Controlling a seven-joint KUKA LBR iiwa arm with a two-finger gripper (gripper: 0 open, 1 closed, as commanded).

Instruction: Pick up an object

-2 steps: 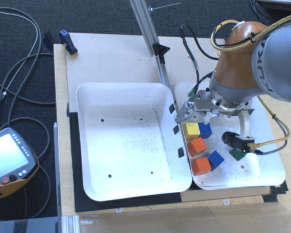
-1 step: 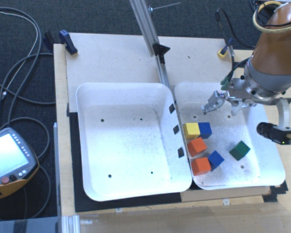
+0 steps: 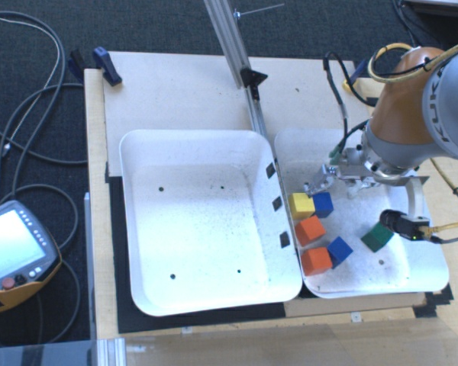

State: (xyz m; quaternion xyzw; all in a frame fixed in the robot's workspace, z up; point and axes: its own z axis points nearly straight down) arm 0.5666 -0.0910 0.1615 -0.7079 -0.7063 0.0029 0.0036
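Blocks: yellow block [image 3: 302, 203], blue cube [image 3: 323, 204], two orange cubes [image 3: 311, 229] sitting clustered against right bin [image 3: 412, 280] near wall.
Green block [image 3: 377, 239]: lying apart, easier access.
Hand [image 3: 332, 175]: hovering beside cluster; opening undeterminable.

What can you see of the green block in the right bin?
The green block is a small dark green cube, matte, possibly foam or painted wood. It lies tilted, corners skewed to the bin walls, on the floor of the right bin, toward its right side. It sits apart from the other blocks; the nearest is a blue block to its left. A black part of the gripper overlaps its upper right corner; whether they touch I cannot tell.
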